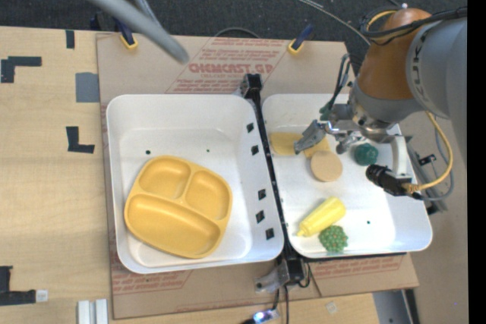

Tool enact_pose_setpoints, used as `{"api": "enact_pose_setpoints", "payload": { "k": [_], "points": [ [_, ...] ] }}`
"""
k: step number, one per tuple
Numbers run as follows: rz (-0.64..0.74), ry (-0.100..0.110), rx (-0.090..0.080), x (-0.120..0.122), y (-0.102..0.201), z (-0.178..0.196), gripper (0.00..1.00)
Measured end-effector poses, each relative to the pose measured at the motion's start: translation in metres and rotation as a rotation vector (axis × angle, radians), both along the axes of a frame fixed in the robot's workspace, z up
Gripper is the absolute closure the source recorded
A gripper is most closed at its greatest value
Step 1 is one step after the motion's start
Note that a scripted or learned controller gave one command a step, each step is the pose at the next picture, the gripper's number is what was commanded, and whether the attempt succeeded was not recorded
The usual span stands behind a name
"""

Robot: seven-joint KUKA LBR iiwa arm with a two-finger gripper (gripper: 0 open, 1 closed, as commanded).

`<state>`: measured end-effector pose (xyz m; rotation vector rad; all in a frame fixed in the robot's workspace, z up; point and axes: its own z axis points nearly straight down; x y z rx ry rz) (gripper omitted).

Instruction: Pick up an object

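Observation:
In the right bin [395,228] lie a tan round disc [327,167], a pale yellow flat piece [284,144], a dark green ball [366,155], a yellow corn cob [320,216] and a green broccoli piece [332,239]. My gripper [328,140] hangs over the bin's upper middle, just above the tan disc, between the flat piece and the ball. It is open, with one grey finger [309,139] reaching toward the flat piece. Nothing sits between the fingers.
The left bin [121,117] holds a yellow divided plate [178,205]. A black divider [262,163] runs between the bins. The arm's orange band [395,64] and a black fitting with cables [391,180] overhang the right bin's far right side.

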<state>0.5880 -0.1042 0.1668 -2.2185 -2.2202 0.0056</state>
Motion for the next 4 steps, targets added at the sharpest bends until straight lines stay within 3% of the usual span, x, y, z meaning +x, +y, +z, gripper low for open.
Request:
{"api": "enact_pose_setpoints", "payload": {
  "k": [1,2,3,4],
  "points": [
    [-0.001,0.001,0.0,-0.007,-0.007,-0.05,0.0],
    [-0.001,-0.018,-0.009,-0.003,-0.01,-0.078,0.0],
    [0.001,-0.022,-0.008,-0.002,-0.009,-0.065,1.0],
    [0.001,-0.006,0.001,-0.001,-0.003,-0.022,1.0]
  ]
}}
